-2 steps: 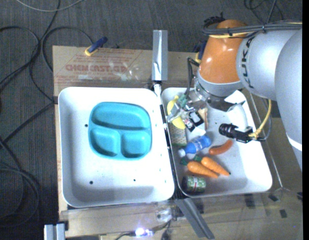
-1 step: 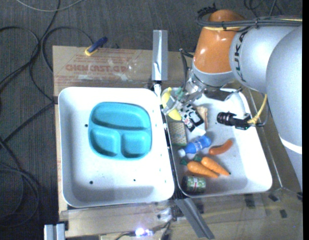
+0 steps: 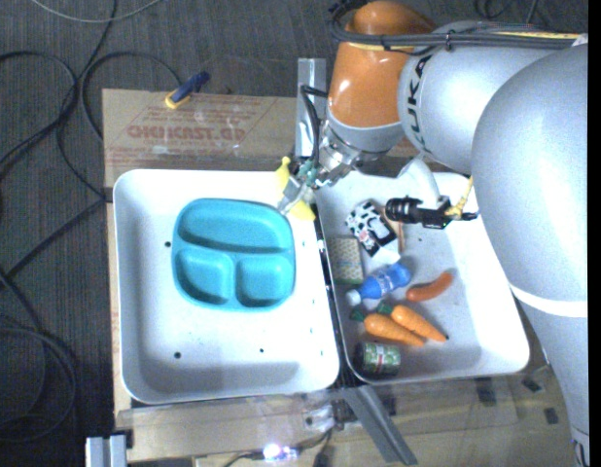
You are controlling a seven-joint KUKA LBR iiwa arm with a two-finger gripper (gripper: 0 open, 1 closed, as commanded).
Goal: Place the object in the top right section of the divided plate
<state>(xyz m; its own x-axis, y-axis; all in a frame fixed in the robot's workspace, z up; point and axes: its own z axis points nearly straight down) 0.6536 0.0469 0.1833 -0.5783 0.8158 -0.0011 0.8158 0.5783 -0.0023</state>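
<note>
Green can (image 3: 378, 358) lies on its side at 6 o'clock in the right bin (image 3: 495, 343), nearest the lens. Two carrots (image 3: 403, 327) lie just above it, touching each other. Clear water bottle (image 3: 383, 282) with blue label sits at bin centre, and a red-orange sausage-shaped item (image 3: 432, 286) lies at 3 o'clock from it. A ribbed greenish pad (image 3: 344, 258) lies against the bin's 9 o'clock wall. A black-and-white cow-patterned item (image 3: 371, 227) sits at 11 o'clock in the bin.

Left bin (image 3: 155, 358): blue divided plate (image 3: 232, 256) lies flat, a little above centre, with one wide section across the top and two smaller ones below. All sections are bare.

Gripper (image 3: 299, 191) is at roughly 1 o'clock from plate centre, over the plate's upper right corner. Its fingers are pinching a yellow object (image 3: 302, 210), and yellow shows above and below the fingertips (identity not resolvable). The object's lower end hangs at the plate's rim, beside the wall between the bins. Cannot tell whether it touches the plate.

Cardboard sheet (image 3: 184, 134) lies beyond the left bin at 12 o'clock, with a small blue-and-yellow item (image 3: 187, 89) at its far edge.
</note>
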